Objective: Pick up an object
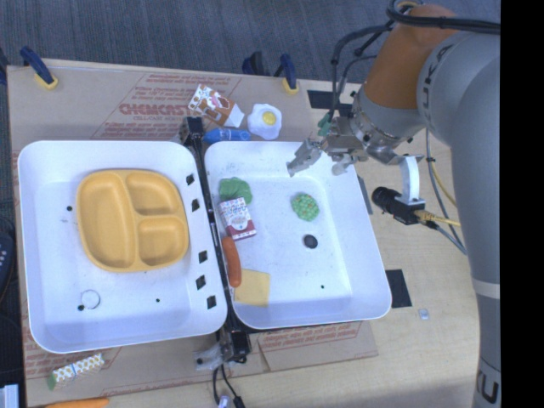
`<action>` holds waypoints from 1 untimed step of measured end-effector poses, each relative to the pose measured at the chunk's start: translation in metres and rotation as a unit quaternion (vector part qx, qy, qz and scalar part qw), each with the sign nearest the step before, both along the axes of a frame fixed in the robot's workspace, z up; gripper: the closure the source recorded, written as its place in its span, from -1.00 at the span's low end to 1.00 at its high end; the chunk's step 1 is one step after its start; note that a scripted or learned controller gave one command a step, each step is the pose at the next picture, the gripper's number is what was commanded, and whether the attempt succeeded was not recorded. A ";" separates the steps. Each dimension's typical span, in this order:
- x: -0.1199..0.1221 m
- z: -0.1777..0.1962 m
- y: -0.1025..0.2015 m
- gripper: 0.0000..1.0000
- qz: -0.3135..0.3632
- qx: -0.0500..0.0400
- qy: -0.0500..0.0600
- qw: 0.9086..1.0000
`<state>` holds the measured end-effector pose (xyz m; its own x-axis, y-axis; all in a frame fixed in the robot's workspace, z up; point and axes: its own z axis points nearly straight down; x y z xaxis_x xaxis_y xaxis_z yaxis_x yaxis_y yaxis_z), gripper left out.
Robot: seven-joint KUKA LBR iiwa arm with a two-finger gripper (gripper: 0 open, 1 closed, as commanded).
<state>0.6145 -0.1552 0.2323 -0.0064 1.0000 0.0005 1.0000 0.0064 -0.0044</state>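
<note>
My gripper (321, 161) hangs over the back right of the right bin (361, 262), fingers spread open with nothing between them. Just below it lies a round green bumpy object (305, 206). Along the bin's left side sit a green leafy piece (235, 189), a small red and white carton (238, 218), an orange hot dog (232, 262) and a yellow cheese slice (253, 287). A small dark disc (310, 242) rests near the bin's middle.
The left bin (38, 228) holds a yellow divided plate (132, 219) and a small clear ring (89, 299). Behind the bins lie a snack packet (208, 103), a fried egg toy (266, 120) and a blue item (226, 134). A wrapped candy (76, 369) lies at the front left.
</note>
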 end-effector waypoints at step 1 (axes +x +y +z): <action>-0.013 -0.104 -0.031 -1.00 0.113 0.001 0.000 0.994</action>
